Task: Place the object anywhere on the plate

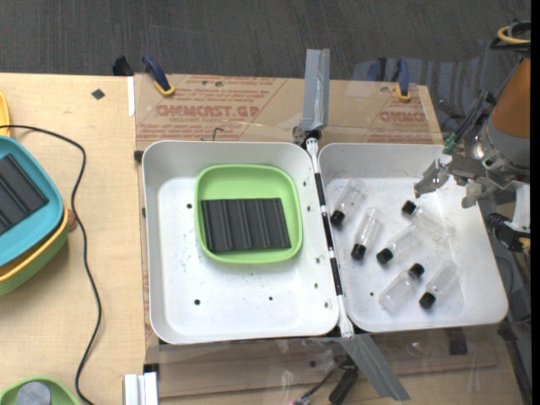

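Pincer (450, 181) hangs over the upper right of the right bin (472, 315), its two thin metal fingers spread wide, nothing between them. Arm wrist grey, orange band above it at the view's right edge.

Two shallow white bins, rounded corners, side by side and touching along the middle. Left bin (169, 294) holds one square lime-green plate (249, 181), smooth plastic, rounded rim; on it lies one dark grey ribbed rectangular pad (245, 224).

Right bin holds clear plastic vials (367, 230) with black caps, all lying on their sides, scattered loose. Six caps counted; the see-through bodies blur against the white floor, so the count is uncertain. None on the plate
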You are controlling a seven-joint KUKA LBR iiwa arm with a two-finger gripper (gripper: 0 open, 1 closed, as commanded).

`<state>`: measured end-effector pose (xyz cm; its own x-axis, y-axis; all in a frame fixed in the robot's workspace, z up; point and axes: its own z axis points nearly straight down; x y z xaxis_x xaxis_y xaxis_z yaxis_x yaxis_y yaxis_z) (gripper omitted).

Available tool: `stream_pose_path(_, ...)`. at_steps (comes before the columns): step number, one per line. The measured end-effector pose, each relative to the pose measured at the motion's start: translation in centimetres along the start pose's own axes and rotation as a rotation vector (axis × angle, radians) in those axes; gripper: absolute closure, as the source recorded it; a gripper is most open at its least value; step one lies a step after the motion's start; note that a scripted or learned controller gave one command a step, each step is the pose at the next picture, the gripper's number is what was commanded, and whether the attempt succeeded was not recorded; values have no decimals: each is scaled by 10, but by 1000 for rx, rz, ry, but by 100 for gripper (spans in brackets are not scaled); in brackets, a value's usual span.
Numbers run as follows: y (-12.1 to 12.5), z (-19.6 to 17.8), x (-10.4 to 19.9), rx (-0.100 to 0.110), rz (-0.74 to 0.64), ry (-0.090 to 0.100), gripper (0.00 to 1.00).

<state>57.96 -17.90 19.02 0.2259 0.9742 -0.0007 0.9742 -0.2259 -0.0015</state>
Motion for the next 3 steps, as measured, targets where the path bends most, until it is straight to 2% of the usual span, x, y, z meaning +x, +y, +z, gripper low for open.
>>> stream_pose_path(1, 16, -250, -21, 1, 206, -2, 0)
stream_pose_path(2, 60, -249, -23, 3, 438, -3, 0)
stream_pose_path(3, 72, -249, -21, 2, 619, -2, 0)
